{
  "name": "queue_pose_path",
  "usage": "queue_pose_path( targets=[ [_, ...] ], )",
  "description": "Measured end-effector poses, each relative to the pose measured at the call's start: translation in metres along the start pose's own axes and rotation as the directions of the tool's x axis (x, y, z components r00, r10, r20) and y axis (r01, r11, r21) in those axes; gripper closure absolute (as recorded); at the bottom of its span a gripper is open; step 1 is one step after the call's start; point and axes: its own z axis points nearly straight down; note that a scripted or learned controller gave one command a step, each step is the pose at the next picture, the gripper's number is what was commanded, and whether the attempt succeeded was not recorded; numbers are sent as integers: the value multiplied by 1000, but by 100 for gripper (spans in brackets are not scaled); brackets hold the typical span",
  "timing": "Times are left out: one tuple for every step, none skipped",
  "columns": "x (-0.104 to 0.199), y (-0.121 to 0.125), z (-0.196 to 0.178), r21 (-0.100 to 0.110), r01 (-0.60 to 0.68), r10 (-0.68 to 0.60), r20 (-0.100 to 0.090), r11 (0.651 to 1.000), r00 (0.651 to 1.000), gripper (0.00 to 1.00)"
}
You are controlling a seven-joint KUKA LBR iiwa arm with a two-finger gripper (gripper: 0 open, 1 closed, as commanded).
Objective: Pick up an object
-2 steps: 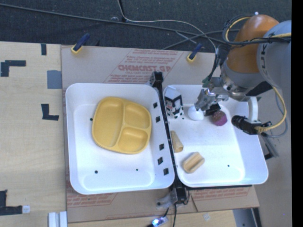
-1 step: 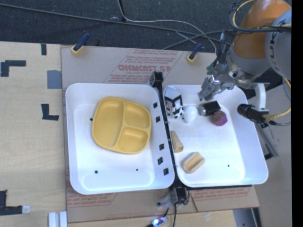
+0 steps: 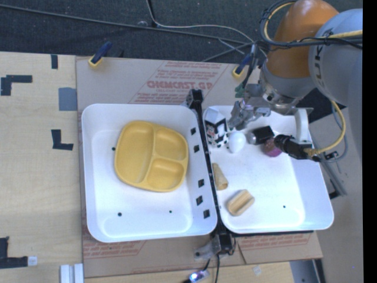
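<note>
Wooden bench (image 3: 35, 175), black tape marks scattered on top. Brown cardboard sheet (image 3: 171, 81) flat on bench, held by yellow clamps (image 3: 99, 54) at far edge. Two white bins (image 3: 94, 175) side by side on cardboard, touching.

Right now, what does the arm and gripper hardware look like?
The arm is grey with a rounded orange band above the wrist. Yellow and black cables loop around the wrist and down its side. The gripper is grey metal, with a black cylindrical part mounted alongside.
</note>
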Motion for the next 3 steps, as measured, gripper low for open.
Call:
queue_pose_path(
  targets=[
    [41,-24,16,3,-2,2,1,1000,1000,100],
    [79,-47,22,2,-1,1,1,1000,1000,100],
    [130,-55,22,1,1,-1,0,1000,1000,100]
  ],
)
